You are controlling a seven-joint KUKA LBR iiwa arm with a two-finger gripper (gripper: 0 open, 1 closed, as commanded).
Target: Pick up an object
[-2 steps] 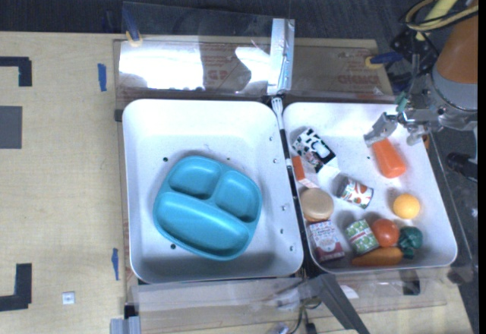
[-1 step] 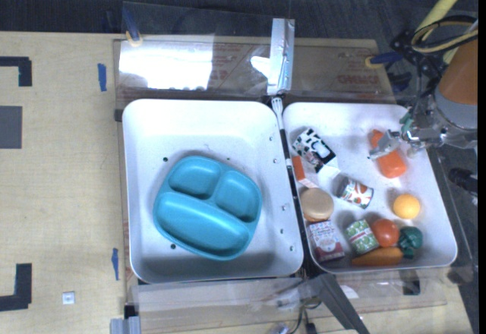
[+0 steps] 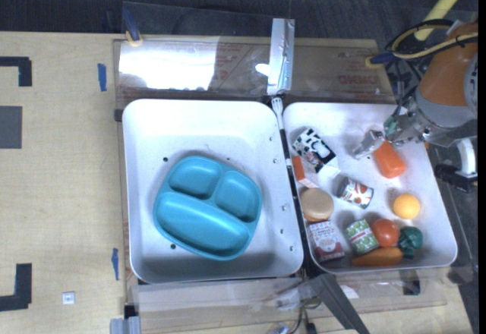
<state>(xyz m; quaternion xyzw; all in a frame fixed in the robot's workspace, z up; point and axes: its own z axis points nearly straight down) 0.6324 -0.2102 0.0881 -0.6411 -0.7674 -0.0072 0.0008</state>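
Right bin (image 3: 440, 196) crowded along front wall; open floor mid-rear. Left bin (image 3: 144, 127) roomy around blue tray (image 3: 206, 206).

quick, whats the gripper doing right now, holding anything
Gripper: in the right bin, just above the orange block; whether it is open, closed or holding it cannot be told.

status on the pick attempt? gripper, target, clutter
Gripper low over right white bin, tips beside orange rounded toy; grasp unconfirmed. Black-and-white carton and small printed can close by. Blue divided tray in left bin, untouched.
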